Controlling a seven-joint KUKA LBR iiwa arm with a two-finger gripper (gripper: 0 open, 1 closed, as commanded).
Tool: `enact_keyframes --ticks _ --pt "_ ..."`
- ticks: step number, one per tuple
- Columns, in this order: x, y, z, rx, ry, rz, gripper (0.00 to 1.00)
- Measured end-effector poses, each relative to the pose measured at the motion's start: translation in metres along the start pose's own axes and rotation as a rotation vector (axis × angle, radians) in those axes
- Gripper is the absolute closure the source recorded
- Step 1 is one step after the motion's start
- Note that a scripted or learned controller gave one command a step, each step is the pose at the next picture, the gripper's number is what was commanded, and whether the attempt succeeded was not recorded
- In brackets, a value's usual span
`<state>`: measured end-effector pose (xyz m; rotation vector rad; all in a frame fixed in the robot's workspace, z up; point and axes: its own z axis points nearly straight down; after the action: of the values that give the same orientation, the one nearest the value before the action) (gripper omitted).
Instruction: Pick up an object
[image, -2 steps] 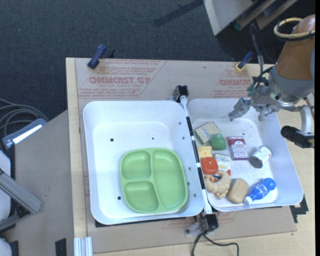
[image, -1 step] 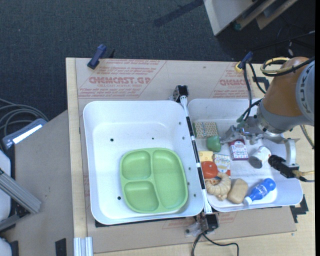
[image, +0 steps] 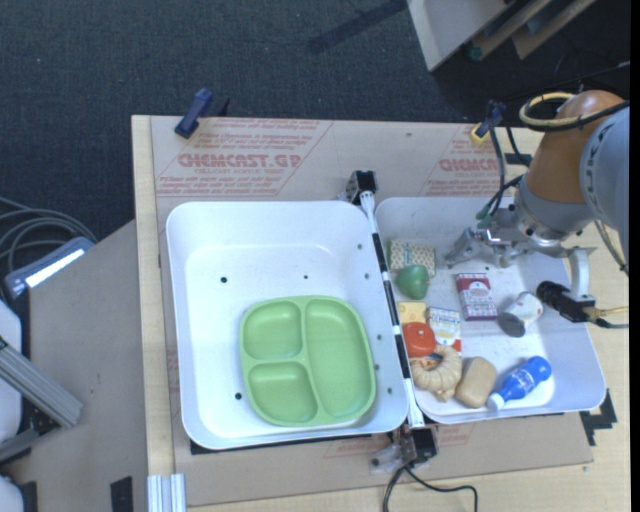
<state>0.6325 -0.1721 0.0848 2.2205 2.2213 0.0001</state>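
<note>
Nearest, the right bin (image: 585, 385) crowds its near-left corner with candidates: a blue bottle (image: 521, 380), a tan bread piece (image: 476, 381), a pretzel (image: 436, 371), and farther a red packet (image: 475, 296) and green ball (image: 412, 280). Beside it, the left bin (image: 200, 250) holds a green divided tray (image: 305, 358), likely a drop spot. Farther right, the hand (image: 497, 240) hangs over the bin's far end; I cannot tell its opening. Both bins rest on a paper-covered worktop (image: 260, 160) over dark carpet (image: 80, 60).

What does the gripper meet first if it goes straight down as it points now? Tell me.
Probably the right bin's bare floor, beside the red packet; the gripper hangs over that gap, though depth is hard to judge.
</note>
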Motion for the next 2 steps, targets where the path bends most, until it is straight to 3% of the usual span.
enact_keyframes --ticks 1,2 --pt "0.024 -0.041 0.000 0.002 0.001 0.000 0.00" --pt "0.002 -0.007 0.000 -0.001 -0.001 0.000 0.00"
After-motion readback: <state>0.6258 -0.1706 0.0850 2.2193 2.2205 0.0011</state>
